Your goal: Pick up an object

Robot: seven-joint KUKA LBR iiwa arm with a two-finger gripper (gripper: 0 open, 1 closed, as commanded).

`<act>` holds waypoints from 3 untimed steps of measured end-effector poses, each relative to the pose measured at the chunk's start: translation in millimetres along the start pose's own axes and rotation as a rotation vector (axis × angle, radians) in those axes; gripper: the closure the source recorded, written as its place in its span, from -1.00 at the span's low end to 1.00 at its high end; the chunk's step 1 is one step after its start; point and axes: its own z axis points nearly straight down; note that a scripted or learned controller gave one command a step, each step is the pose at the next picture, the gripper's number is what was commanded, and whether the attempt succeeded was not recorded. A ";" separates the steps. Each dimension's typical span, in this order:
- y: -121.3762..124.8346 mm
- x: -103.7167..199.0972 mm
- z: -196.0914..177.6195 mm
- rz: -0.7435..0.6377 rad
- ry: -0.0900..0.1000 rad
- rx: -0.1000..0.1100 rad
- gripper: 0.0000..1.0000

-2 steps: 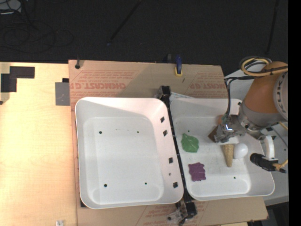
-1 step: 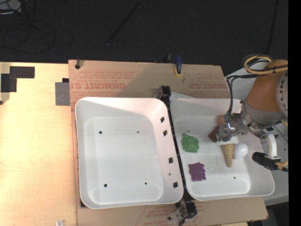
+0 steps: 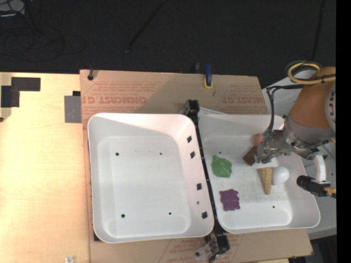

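The right bin (image 3: 307, 215) holds a green lump (image 3: 221, 166), a flat purple piece (image 3: 230, 199), a tan cone (image 3: 266, 179) with a white ball (image 3: 281, 175) beside its wide end, and a small brown piece (image 3: 250, 157). My gripper (image 3: 265, 153) hangs low over the bin's upper middle. It is just right of the brown piece and directly above the cone's wide end. Whether anything sits in it I cannot make out.
The left bin (image 3: 98, 147) lies alongside, joined to the right bin by a black clamp strip (image 3: 198, 163). Both bins rest on brown cardboard (image 3: 164, 92). A pale wooden bench top (image 3: 38, 169) extends to the left.
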 end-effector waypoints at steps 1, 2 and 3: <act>-35.2 17.6 -44.6 -0.028 0.001 -0.004 1.00; -98.5 -37.2 -41.6 -0.024 -0.001 0.001 1.00; -103.0 11.5 -188.9 -0.035 -0.003 -0.017 1.00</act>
